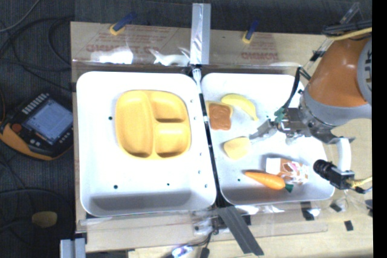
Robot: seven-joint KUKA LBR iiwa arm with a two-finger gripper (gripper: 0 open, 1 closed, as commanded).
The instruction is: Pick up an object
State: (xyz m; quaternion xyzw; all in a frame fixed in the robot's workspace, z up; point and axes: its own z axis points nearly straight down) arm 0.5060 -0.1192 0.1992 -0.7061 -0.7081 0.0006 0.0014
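Orange carrot [265, 179] lies flat near the right bin's front wall, beside a small carton [289, 170]

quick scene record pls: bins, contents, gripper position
left bin: yellow divided tray
right bin: toast slice, banana slice, pale yellow wedge, carrot, small carton
gripper: over right bin, between banana slice and pale yellow wedge, nothing seen held
arm: enters from right
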